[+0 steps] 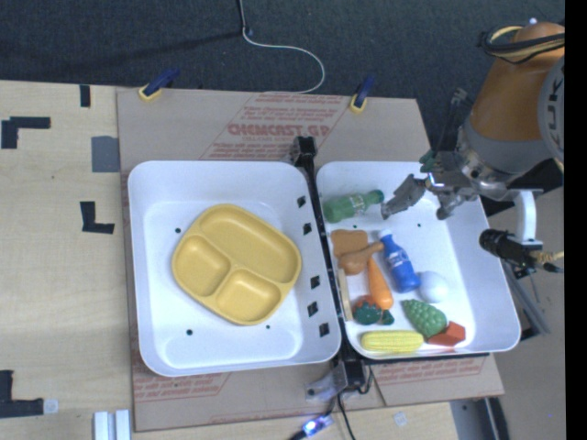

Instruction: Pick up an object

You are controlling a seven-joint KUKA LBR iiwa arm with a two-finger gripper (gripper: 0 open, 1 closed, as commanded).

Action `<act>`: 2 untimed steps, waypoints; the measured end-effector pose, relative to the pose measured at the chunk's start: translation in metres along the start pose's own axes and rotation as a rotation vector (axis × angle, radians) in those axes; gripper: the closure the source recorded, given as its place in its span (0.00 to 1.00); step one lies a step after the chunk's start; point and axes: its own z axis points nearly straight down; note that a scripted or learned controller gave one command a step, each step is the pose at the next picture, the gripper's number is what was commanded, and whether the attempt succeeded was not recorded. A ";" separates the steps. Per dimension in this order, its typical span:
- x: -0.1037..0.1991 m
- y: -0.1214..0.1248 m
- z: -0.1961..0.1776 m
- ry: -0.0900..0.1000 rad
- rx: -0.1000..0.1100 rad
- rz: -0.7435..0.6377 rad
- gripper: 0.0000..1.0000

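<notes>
My gripper [424, 202] hangs over the far part of the right bin [477, 246], fingers spread open with nothing between them. Just left of it lies a green bottle [350, 205]. Nearer the front sit a brown toy piece [351, 248], an orange carrot [379, 284], a blue bottle [399, 263], a white ball [435, 288], a green bumpy fruit [424, 317], a yellow corn cob [392, 341], a red piece [447, 335] and a dark green toy [369, 315].
The left bin [151, 246] holds a yellow divided plate [236, 262]. A black divider with clips runs between the bins. The arm's grey and orange body [518, 90] stands at the right. A cable lies on the dark floor beyond the bench.
</notes>
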 end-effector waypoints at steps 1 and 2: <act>0.000 0.002 -0.008 -0.001 -0.013 -0.003 0.00; -0.001 -0.004 0.055 -0.001 -0.007 -0.002 0.00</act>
